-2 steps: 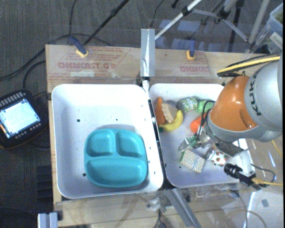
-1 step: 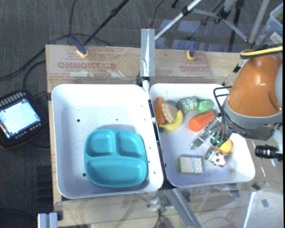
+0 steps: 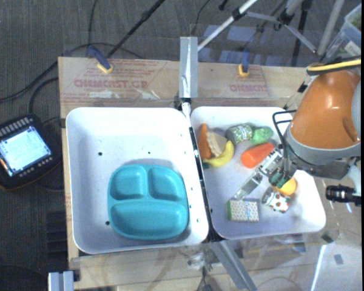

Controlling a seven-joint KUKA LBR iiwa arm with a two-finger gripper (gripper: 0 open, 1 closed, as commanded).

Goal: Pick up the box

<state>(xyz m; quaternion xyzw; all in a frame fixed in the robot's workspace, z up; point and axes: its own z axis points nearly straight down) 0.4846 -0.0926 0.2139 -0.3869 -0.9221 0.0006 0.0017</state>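
Observation:
The box [image 3: 242,210] is small, pale green and white, and lies flat near the front of the right bin [image 3: 309,220]. My gripper [image 3: 255,193] hangs just above and behind it, reaching in from the right under the orange wrist band. It is open, with nothing between its fingers. One metal finger [image 3: 247,188] points down toward the box's back left corner. The box lies apart from the gripper.
The right bin also holds a banana [image 3: 221,156] with a hot dog, a green vegetable [image 3: 249,132], an orange carrot [image 3: 256,154] and a small yellow and white-red toy [image 3: 281,197] beside the gripper. A blue divided plate [image 3: 148,202] sits in the left bin [image 3: 85,162].

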